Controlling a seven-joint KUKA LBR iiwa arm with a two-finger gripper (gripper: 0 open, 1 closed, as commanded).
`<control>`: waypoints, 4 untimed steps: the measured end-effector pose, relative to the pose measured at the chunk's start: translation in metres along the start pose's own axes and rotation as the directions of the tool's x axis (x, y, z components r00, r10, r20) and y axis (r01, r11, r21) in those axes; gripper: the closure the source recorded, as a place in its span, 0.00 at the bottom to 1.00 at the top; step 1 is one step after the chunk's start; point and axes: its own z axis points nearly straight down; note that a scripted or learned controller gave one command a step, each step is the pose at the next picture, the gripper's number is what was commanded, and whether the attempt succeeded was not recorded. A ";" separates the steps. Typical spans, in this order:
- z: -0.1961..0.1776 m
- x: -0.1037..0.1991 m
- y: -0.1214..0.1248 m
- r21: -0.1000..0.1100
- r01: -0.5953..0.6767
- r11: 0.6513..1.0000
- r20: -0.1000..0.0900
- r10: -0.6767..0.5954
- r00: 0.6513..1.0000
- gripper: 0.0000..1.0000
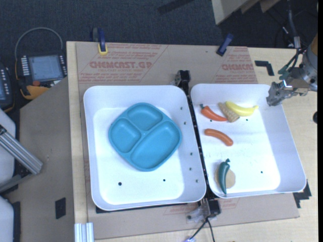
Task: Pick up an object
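We take the right-hand shallow white bin (290,135) as our landmark. The gripper (276,96) hangs over that bin's far right corner, just above the rim, with the grey arm reaching in from the right edge of the view. We see nothing between its fingers, and whether they are parted or closed we cannot tell at this size.

Inside the bin, along its far wall, lies a yellow plastic banana (242,108), its near end touching a small tan ridged piece (231,113) that sits just beside an orange-red pepper-shaped toy (212,114). The pepper points toward the bin's far left corner. Near the middle of the bin, toward its left side, rests an orange sausage-shaped toy (218,136), lying at a slant and apart from the others. Close to the bin's near left corner lies a dark teal pepper-like toy (223,173), touching a small tan round piece (230,179) on its right. All of these lie on the bin floor, well apart from the gripper except the banana, which is nearest to it.

To the left of our landmark, just beside it, sits the second white bin (96,150), holding a blue plastic divided plate (145,136) with three compartments.
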 end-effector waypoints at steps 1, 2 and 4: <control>-0.026 0.000 0.001 0.003 0.000 1.000 -0.001 0.000 1.000 1.00; -0.020 0.049 -0.017 0.012 0.003 1.000 -0.006 -0.003 1.000 1.00; -0.001 0.154 -0.045 0.012 0.005 1.000 -0.006 -0.005 1.000 1.00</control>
